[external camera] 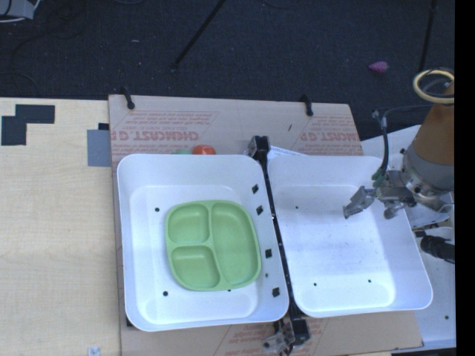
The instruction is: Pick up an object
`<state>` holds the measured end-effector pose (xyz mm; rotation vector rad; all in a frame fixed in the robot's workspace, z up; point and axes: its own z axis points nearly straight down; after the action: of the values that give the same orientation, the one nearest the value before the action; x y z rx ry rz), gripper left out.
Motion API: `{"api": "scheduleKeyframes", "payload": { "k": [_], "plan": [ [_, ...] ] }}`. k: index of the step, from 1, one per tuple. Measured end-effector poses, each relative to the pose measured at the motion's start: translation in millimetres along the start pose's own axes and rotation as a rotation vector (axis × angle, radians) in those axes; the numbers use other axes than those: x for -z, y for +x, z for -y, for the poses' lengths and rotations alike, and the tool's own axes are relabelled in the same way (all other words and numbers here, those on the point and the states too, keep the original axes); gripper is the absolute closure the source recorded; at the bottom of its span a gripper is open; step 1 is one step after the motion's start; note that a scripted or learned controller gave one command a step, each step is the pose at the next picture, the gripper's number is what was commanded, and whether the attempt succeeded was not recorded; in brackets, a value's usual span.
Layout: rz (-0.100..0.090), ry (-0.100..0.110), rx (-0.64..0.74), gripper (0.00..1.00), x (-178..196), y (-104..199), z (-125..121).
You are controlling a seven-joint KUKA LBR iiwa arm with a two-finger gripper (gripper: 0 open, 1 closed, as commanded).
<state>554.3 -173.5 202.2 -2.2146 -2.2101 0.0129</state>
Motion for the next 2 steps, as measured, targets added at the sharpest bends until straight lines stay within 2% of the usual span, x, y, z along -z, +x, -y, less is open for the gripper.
{"api": "scheduleKeyframes", "payload": {
  "k": [1, 2],
  "plan": [
    [0.002, -0.012, 0.002, 0.00, 7, 0, -3],
    [0.001, -0.007, 0.002, 0.00, -40, 7, 2]
  ]
}}
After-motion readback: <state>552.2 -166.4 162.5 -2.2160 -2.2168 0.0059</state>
